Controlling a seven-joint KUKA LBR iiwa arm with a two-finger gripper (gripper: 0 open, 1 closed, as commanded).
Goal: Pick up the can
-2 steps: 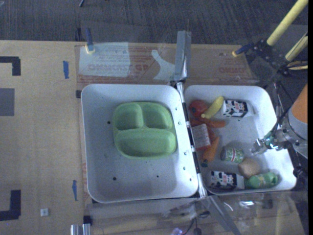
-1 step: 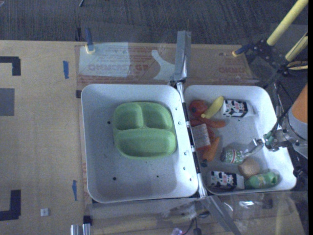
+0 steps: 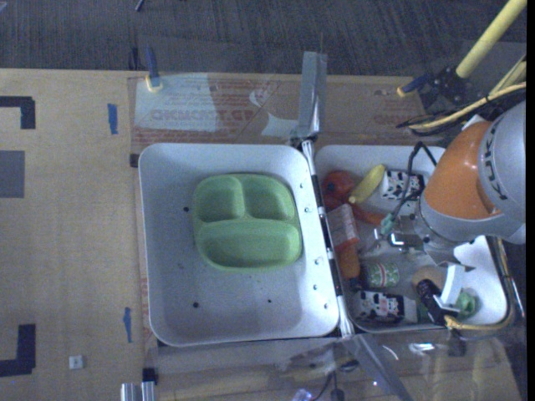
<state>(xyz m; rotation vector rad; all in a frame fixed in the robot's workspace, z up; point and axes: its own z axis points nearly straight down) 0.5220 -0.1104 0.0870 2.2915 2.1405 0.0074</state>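
Note:
The can (image 3: 385,274) lies on its side in the right bin (image 3: 495,306), pale with a green and red label. The arm comes in from the right, its orange band over the bin's right half. My gripper (image 3: 404,236) hangs low in the bin's middle, just beyond the can and slightly to its right, with metal parts showing beneath the wrist. Nothing is seen between the fingers from this angle.
Around the can lie a clear bottle (image 3: 343,225), an orange item (image 3: 349,262), a red item (image 3: 338,185), a yellow banana (image 3: 367,184), a white carton (image 3: 402,184) and a black-and-white box (image 3: 382,306). The left bin (image 3: 167,249) holds a green divided tray (image 3: 247,221).

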